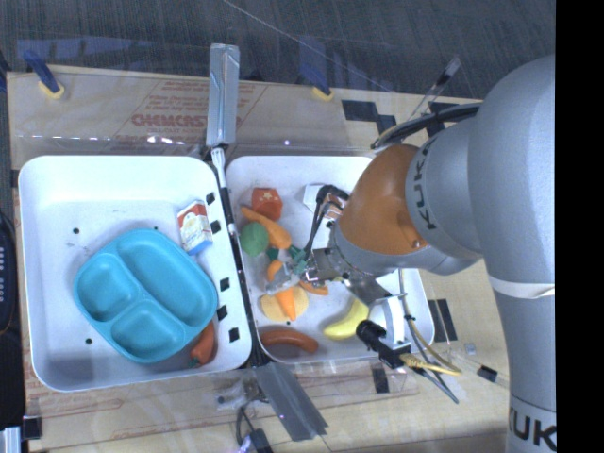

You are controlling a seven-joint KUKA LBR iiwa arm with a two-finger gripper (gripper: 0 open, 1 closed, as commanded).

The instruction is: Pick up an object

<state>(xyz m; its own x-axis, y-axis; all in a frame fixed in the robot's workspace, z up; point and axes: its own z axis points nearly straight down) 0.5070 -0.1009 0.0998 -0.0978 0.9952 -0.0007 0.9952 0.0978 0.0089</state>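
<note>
Sausage [288,340] lying along the right bin's [283,165] front edge, banana [345,319] beside it. Both are looking light, smooth, likely slippery; gripping across the middle seems best. Gripper [304,265] is hovering low over the bin's centre among toy foods; jaw state cannot be told. Arm [444,196] is reaching from the right edge.
</note>
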